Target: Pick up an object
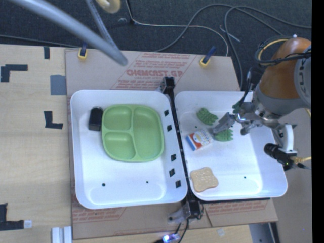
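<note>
In the right bin (pixel 253 184) lie a green leafy toy (pixel 205 116), a second green piece (pixel 225 135), a small white carton with red and blue print (pixel 199 139) and a tan cracker-like piece (pixel 204 178). My gripper (pixel 223 125) hangs low over the right bin's upper middle, its grey fingers pointing left between the two green pieces and just right of the carton. The grey arm with its orange band (pixel 283 70) reaches in from the right. In the left bin rest a green divided plate (pixel 133 133) and a small black block (pixel 95 119).
A black divider (pixel 174 135) runs between the two bins. Cables (pixel 212 19) trail across the dark floor behind the bench. A grey pole (pixel 66 19) crosses the upper left. A black fitting on the arm (pixel 277 152) overhangs the right bin's right rim.
</note>
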